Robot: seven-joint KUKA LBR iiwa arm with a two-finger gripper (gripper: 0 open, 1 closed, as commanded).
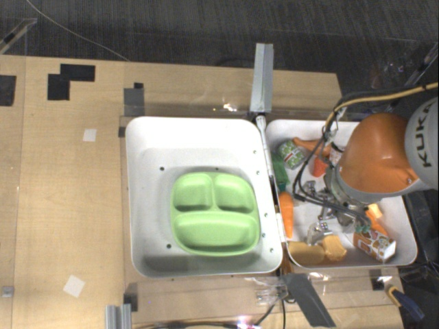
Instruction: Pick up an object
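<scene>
Two white bins sitting on the bench: left bin [144,184] and right bin [405,242]. Left one is holding one green divided plate [215,212]. Right one is showing one carrot [286,214], one green can [290,156], one small carton [374,243], one tan bread-like piece [321,251]; anything under the arm is hidden.

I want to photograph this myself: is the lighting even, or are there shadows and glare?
Camera view: mostly even light; a soft shadow lies under the green tray in the left bin; small bright glints mark the divider and the lower bin edge; the arm looks slightly blurred.
</scene>
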